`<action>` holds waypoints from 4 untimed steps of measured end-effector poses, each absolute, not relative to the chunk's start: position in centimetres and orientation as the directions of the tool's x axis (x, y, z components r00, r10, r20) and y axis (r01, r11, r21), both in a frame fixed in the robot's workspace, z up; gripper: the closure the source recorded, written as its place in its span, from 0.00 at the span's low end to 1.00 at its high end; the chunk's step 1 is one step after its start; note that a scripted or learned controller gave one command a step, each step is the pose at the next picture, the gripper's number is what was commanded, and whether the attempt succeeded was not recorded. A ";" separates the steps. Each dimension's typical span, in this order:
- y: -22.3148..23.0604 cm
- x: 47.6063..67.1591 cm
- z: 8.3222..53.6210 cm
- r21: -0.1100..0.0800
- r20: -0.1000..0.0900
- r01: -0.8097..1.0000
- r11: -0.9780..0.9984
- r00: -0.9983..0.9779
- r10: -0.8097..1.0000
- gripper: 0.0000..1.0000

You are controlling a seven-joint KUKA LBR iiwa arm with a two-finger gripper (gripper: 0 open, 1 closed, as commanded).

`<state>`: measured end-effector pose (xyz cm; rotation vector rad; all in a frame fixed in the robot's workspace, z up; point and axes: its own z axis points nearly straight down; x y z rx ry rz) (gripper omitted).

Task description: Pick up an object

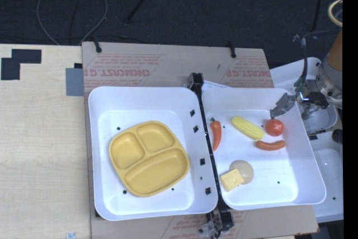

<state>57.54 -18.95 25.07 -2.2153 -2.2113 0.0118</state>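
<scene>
Nearest the camera, in the right bin [313,190]: yellow cheese wedge [231,179], touching a pale round piece [244,170] just behind it; identity of that round piece uncertain at this resolution.

Further back in the same bin: orange sausage [271,145], lying roughly crosswise. Just behind it, red tomato [274,127]. Left of the tomato, yellow corn cob [247,127], lying at a slant. Close against the divider between the bins, red chili pepper [216,134], lengthwise along the wall.

In the left bin [100,120]: yellow divided plate [149,157], three compartments, flat on the floor, tilted in plan relative to the bin walls.

At the far right corner of the right bin: pincer [284,104], reaching in from the right, positioned above and just behind the tomato, apart from it. Nothing visible between the fingers. Finger spacing: cannot tell; tip appears as a single grey blur.

Beneath both bins: brown cardboard sheet [168,67] with reversed print. Beyond and to the left: pale wooden worktop [39,143]. Farthest back: dark floor with loose cable [71,11].
</scene>
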 end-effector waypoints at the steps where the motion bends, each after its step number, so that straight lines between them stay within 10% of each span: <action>1: -18.9 57.8 25.7 -0.001 0.000 1.000 0.000 0.000 1.000 0.00; 4: -17.9 56.6 9.2 -0.008 0.003 1.000 -0.001 0.001 1.000 0.00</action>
